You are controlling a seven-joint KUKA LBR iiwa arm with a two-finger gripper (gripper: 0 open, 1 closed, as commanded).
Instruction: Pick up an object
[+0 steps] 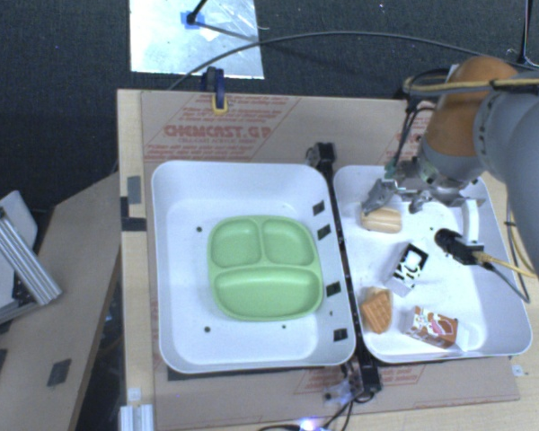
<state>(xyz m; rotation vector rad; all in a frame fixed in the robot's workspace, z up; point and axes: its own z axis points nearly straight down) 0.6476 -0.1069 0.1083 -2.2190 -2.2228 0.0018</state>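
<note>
My gripper point(397, 201) hangs over the back of the right bin point(499, 330), its fingers spread open with nothing between them. A tan bread-like piece point(383, 220) lies right under the left finger point(375, 196), close to or touching its tip. Nearer the front of that bin lie a small black-and-white box point(410, 268), an orange toast-like piece point(375, 310) and a red-and-white packet point(434, 327). The grey arm with its orange band point(472, 106) reaches in from the right.
The left bin point(180, 205) holds a green divided plate point(264, 268). A black divider with clips point(334, 241) runs between the bins. A sheet of foil point(193, 25) lies beyond the bench and a metal frame point(13, 250) stands at far left.
</note>
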